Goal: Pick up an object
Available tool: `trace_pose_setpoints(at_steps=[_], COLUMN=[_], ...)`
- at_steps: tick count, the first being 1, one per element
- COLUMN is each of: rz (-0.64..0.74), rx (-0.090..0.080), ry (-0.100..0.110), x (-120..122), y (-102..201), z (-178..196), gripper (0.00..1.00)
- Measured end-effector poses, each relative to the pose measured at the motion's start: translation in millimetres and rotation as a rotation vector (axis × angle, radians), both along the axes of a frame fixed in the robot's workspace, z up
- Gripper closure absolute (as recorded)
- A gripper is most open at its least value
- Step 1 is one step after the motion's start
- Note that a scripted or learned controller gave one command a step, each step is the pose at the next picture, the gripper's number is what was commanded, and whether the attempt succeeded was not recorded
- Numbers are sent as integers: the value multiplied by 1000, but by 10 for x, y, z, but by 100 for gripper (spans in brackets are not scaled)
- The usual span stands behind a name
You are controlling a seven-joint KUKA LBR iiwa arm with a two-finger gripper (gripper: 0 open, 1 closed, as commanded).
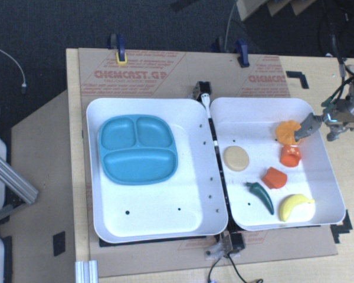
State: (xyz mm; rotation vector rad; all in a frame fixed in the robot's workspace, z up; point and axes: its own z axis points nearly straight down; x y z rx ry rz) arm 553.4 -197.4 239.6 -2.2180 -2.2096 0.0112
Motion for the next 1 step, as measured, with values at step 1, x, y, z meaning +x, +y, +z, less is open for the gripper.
trace_pose_setpoints(at_steps=[1], rz=[4], rx=[-3], ry=[-13], x=[27], y=[7], z=[72], gripper=[0])
